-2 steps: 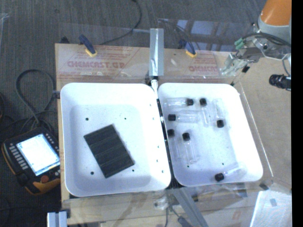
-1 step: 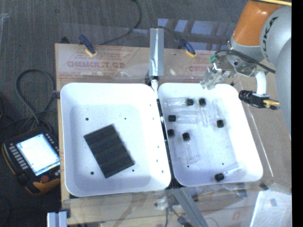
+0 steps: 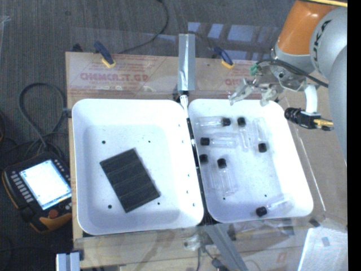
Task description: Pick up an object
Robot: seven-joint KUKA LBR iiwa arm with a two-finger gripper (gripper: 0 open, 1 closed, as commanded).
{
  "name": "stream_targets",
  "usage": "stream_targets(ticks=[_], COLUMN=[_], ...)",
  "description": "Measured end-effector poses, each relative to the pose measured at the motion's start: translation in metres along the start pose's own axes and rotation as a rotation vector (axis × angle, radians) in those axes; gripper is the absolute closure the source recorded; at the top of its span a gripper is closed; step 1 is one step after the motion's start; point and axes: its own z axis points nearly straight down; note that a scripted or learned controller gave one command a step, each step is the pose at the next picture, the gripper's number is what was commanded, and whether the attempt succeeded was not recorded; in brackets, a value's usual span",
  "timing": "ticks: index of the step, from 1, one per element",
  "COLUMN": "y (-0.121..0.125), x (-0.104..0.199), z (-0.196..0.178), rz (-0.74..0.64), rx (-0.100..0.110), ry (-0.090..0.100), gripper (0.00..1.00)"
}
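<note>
1. The grey arm with its orange band reaches in from the right, and its gripper (image 3: 254, 93) hangs above the far rim of the right bin (image 3: 299, 171), near that bin's far right corner.
2. The two fingers (image 3: 239, 94) are spread apart with nothing between them.
3. The right bin holds a scatter of clear vials with black caps: one vial (image 3: 215, 121) lies near the far left corner, another vial (image 3: 224, 178) lies toward the middle, and a third vial (image 3: 272, 206) rests near the front right corner.
4. None of the vials touches the gripper; they all lie on the bin floor.
5. The left bin (image 3: 84, 151) holds a dark ridged panel (image 3: 129, 179), lying flat and turned at a slant.
6. A teach pendant (image 3: 40, 185) with a lit screen sits on the floor beside the left bin.
</note>
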Motion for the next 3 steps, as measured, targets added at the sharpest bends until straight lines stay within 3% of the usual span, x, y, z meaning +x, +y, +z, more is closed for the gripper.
stream_targets(ticks=[1,2,3], y=[-0.041,-0.042,-0.001], x=[-0.013,-0.012,-0.003], z=[0.13,0.122,0.016], rz=[0.036,0.037,0.02], rx=[-0.001,0.0,-0.002], ry=[0.004,0.006,0.002], gripper=[0.0,1.0,1.0])
